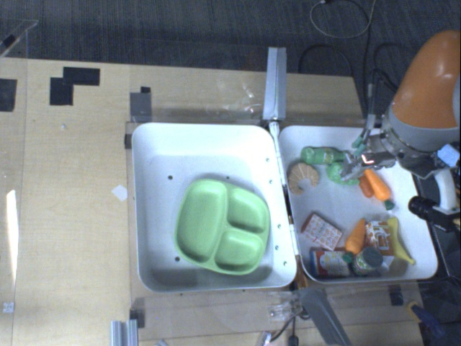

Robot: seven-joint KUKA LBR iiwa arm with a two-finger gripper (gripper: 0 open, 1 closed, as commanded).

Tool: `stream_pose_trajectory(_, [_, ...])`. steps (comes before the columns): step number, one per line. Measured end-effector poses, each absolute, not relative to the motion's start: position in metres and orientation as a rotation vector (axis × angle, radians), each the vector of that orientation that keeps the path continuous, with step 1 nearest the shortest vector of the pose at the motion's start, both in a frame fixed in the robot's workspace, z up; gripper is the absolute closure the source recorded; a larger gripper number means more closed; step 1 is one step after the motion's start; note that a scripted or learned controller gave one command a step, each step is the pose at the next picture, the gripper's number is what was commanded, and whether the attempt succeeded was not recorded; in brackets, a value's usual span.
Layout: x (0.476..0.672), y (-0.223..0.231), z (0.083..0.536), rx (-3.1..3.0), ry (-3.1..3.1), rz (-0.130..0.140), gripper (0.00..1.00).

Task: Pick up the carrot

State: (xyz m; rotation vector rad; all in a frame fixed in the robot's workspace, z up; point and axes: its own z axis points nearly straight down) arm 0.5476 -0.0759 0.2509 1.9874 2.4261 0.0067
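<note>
Gripper (pixel 360 161) is hovering low in the right bin (pixel 425 265), its grip state impossible to tell. Carrot (pixel 374 184) is lying just beside it; descent should be centring over its body.

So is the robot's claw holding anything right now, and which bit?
I can't tell. The gripper sits low in the right bin beside the carrot and a green toy, but no clear hold shows.

divided plate (pixel 222 226) in left bin (pixel 155 193), carrot (pixel 374 184) and banana (pixel 398 242) in right bin (pixel 425 265)
</note>
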Motion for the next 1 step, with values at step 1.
stream_pose_trajectory(1, [0.5018,-0.0650,0.3243,2.197,2.239,0.006,1.00])
